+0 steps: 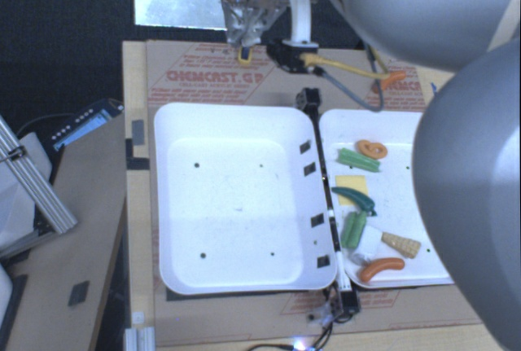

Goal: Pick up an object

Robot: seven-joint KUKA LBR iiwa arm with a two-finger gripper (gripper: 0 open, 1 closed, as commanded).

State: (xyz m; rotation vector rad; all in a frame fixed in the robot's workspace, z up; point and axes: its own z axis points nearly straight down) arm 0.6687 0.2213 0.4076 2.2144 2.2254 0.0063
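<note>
- Hand (245,42) hangs over the far strip of the bench (203,79), past the far rim of the left bin (163,178) and outside both bins.
- Small yellow piece (244,55) sits right at the hand's lower tip, over the red print on the bench; I cannot tell whether it is gripped or merely lies beneath, nor whether the hand is wide or narrow.
- Grey arm (456,7) sweeps in from the right and covers the right part of the right bin (391,123).
- The other loose things lie in the right bin, in its left half, near the wall it shares with the left bin.
- Farthest back there is an orange round piece (372,149), touching the long light-green piece (359,160) that lies just in front of it at a slant.
- Nearer the camera comes a flat yellow square (352,182), with a dark green curved piece (353,199) lying across its near edge.
- A green cylinder (353,229) lies just in front of the curved piece, pointing toward the near rim.
- A tan cone (401,244) lies to the right of the cylinder, apart from it.
- An orange sausage (381,268) lies closest to the near rim, just in front of the cone.
</note>
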